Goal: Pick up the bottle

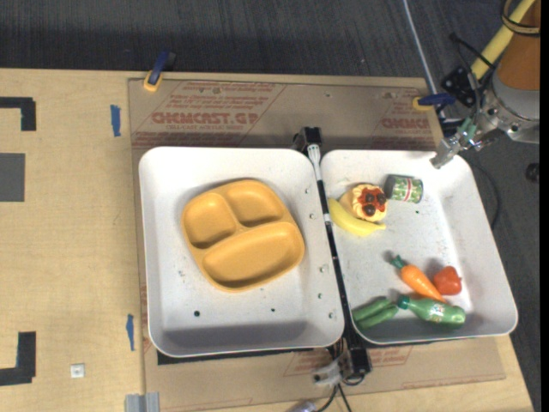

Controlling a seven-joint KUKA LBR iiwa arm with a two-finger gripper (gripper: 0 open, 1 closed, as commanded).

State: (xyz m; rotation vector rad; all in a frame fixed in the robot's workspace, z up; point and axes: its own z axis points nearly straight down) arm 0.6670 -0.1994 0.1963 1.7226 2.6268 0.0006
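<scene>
Up at the far right corner of the right bin [489, 230], my gripper [446, 154] hangs just over the rim, holding nothing; how my jaws stand I cannot tell. Well apart from it, the green bottle [436, 312] lies on its side near the bin's front edge, with a green pepper [376, 311] just beside it and a carrot [418, 280] and a red pepper [447, 280] close behind. A yellow divided plate [243, 233] sits in the left bin [163, 256].
</scene>
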